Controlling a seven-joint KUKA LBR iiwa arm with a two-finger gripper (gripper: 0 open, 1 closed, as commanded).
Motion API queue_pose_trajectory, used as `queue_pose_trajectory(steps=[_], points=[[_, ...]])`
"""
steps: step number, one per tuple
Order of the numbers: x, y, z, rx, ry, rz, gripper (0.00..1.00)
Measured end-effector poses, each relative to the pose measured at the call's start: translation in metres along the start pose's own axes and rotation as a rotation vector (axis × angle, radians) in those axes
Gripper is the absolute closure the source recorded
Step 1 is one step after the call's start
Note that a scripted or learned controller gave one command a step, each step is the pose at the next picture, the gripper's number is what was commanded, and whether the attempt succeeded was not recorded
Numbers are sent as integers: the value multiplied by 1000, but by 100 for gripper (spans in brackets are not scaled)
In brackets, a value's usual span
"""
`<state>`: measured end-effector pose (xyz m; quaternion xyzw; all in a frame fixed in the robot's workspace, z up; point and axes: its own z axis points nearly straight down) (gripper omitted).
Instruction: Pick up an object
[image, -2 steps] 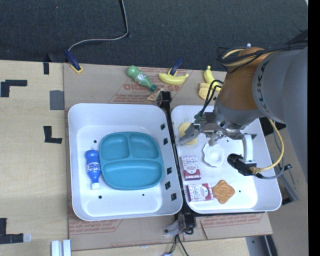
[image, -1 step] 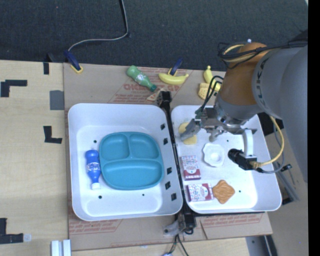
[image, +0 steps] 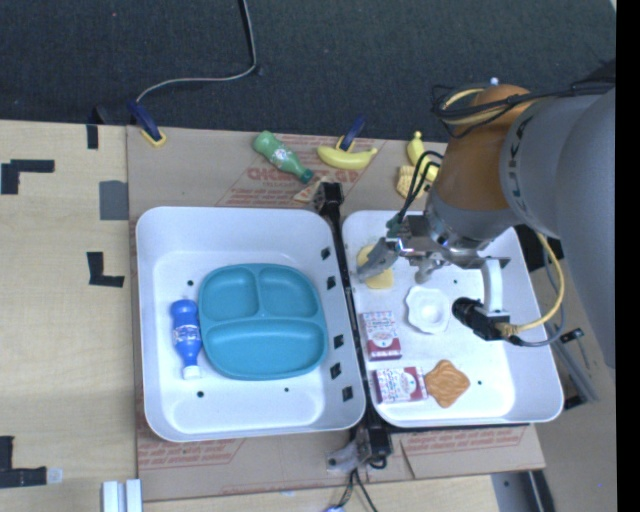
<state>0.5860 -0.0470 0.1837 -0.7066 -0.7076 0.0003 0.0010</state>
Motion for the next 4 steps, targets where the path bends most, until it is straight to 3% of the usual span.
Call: queue_pose_trajectory(steps=[1, 2, 3, 4], points=[[-9, 13, 0, 0, 0, 0, 0], [2, 53, -5, -1, -1, 0, 0], [1, 0, 0, 0, -2, 1, 0], [-50, 10, 96, -8, -2, 0, 0]])
